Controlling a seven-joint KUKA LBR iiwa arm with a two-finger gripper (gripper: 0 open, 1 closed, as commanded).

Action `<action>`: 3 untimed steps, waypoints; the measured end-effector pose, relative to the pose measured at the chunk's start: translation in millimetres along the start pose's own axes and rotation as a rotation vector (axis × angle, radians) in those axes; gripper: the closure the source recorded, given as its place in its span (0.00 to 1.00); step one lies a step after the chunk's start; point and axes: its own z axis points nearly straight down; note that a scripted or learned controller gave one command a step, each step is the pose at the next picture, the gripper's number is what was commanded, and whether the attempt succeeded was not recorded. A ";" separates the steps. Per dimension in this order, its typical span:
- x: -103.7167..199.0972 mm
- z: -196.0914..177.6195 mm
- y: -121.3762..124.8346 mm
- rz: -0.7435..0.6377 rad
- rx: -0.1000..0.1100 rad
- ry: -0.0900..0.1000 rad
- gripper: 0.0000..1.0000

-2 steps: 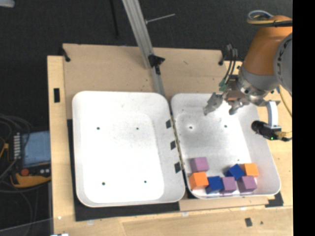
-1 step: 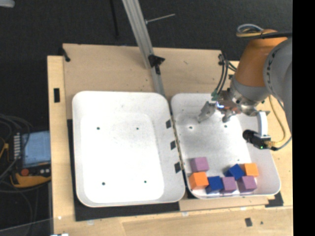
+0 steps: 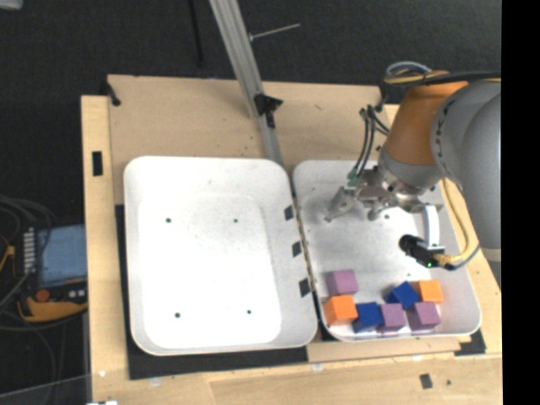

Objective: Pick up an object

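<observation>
Several small blocks lie along the near side of the right bin (image 3: 316,184): a purple block (image 3: 342,281), an orange block (image 3: 341,309), a blue block (image 3: 368,315), another purple one (image 3: 393,317), a blue block (image 3: 404,294), an orange block (image 3: 430,290) and a purple block (image 3: 424,315). My gripper (image 3: 356,207) hangs over the far part of the right bin, well clear of the blocks, its fingers spread with nothing between them.
The left bin (image 3: 135,226) lies beside the right one. A slanted metal post (image 3: 240,53) rises behind the bins. The wooden bench edge (image 3: 93,226) runs at the left, with cables and a handset (image 3: 51,264) beyond it.
</observation>
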 end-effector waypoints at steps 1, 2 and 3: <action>-0.7 -14.3 1.8 0.005 -0.008 0.002 1.00; 4.3 -61.3 -0.6 -0.003 -0.010 0.002 1.00; -0.2 -124.0 -5.4 -0.003 -0.012 0.001 1.00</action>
